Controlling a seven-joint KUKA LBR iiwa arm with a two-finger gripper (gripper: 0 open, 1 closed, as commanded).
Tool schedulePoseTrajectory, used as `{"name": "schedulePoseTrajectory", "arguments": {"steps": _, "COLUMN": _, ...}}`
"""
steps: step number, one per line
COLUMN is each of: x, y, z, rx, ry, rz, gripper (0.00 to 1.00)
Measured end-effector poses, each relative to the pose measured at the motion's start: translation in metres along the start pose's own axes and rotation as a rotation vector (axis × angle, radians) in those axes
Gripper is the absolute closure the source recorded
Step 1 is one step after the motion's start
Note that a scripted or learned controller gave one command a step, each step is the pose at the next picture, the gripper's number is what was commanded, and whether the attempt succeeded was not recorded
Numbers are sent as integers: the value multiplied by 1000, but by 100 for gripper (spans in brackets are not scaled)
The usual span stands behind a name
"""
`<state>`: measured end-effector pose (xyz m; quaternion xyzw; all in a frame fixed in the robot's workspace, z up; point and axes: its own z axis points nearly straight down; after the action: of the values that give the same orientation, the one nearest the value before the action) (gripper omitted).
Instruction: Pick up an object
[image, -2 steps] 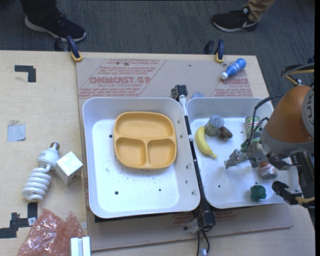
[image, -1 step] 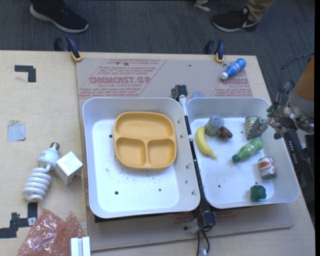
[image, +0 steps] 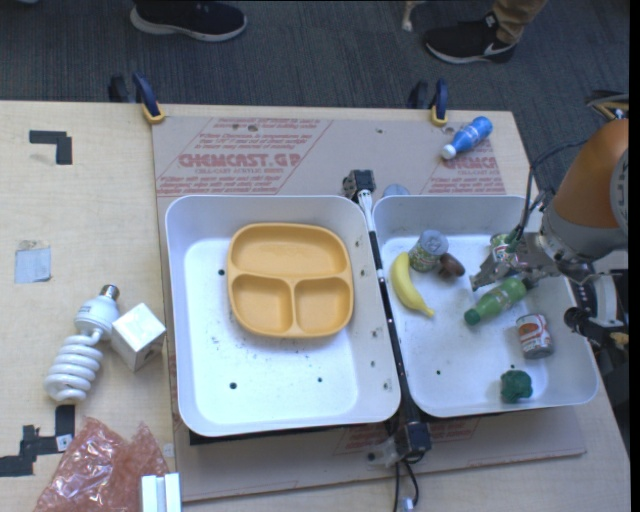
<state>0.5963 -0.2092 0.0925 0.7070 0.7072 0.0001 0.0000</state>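
Camera view: my pincer (image: 497, 268) sits low in the right bin (image: 447, 398), at the upper end of the green bottle (image: 494, 301). Whether it grips anything I cannot tell.

The bottle lies flat near the bin's right side, long axis slanting from lower left to upper right. Around it lie a banana (image: 409, 285), a can (image: 534, 336) and a broccoli piece (image: 515, 386).

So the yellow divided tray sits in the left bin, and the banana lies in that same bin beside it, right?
Not quite. The yellow divided tray is in the left bin, but the banana lies in the right bin, near its left wall. The camera view shows this.
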Motion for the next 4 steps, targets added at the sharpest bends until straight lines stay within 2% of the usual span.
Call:
{"name": "schedulePoseTrajectory", "arguments": {"steps": 1, "x": -1, "y": 1, "z": -10, "rx": -2, "ry": -2, "rz": 1, "gripper": 100}}
{"name": "schedulePoseTrajectory", "arguments": {"steps": 2, "x": -1, "y": 0, "z": -10, "rx": -2, "ry": -2, "rz": 1, "gripper": 0}}
{"name": "schedulePoseTrajectory", "arguments": {"steps": 3, "x": -13, "y": 48, "z": -69, "rx": -1, "ry": -2, "rz": -2, "gripper": 0}}
{"name": "schedulePoseTrajectory", "arguments": {"steps": 4, "x": 24, "y": -20, "z": -15, "rx": 1, "ry": -1, "rz": 2, "gripper": 0}}
